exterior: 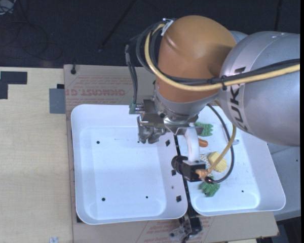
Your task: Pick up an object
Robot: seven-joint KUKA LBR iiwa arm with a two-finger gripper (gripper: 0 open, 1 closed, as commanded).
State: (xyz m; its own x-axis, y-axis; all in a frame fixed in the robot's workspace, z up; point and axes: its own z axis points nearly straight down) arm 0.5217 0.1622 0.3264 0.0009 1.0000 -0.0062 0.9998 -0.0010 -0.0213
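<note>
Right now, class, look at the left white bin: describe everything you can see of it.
The left white bin is a shallow tray of smooth white plastic by its look, with rounded corners and a raised rim. A few small dark dots mark its floor. It lies flat on a brown board, edge to edge with the right bin. The gripper hangs above its upper right corner.

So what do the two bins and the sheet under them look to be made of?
Left bin and right bin: likely moulded plastic, smooth white with a faint sheen, rounded corners and raised rims. Sheet beneath: looks like corrugated cardboard, matte brown with red print.
</note>
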